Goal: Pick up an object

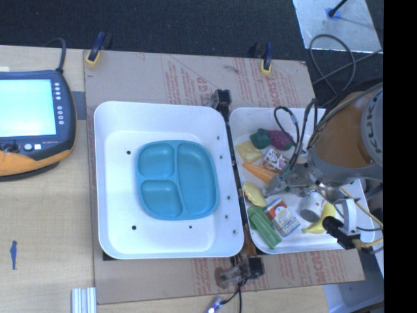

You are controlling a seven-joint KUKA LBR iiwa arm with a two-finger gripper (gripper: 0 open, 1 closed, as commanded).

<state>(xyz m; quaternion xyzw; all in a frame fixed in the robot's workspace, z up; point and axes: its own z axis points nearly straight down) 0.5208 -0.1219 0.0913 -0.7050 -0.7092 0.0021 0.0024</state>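
Reaching in from the right, I am lowering my tool (281, 182) into the right bin (242, 121), where it is hanging among the clutter of small items near the bin's middle. Its dark metal tip is sitting just beside an orange carrot-like piece (259, 171) and a small white printed packet (274, 158), and just above a pale yellow piece (254, 194). Whether my tool is spread or closed, I cannot tell; the tip is too small and dark against the heap, and nothing is showing clearly gripped in it.

Other pickable items are lying around it: a teal lump (262, 137) and a purple one (281, 138) toward the far side, a yellow block (248, 151) near the bin's left wall, a green ridged bar (264, 227) and a red-and-white carton (284, 217) toward the near side, and a yellow banana-shaped piece (322, 218) partly hidden beneath my wrist.

In the left bin (104, 175), a blue divided plate (176, 179) is lying flat at the centre. Both bins are resting on a brown board on the worktop (45, 240), and a handheld control screen (32, 119) is sitting at the far left.
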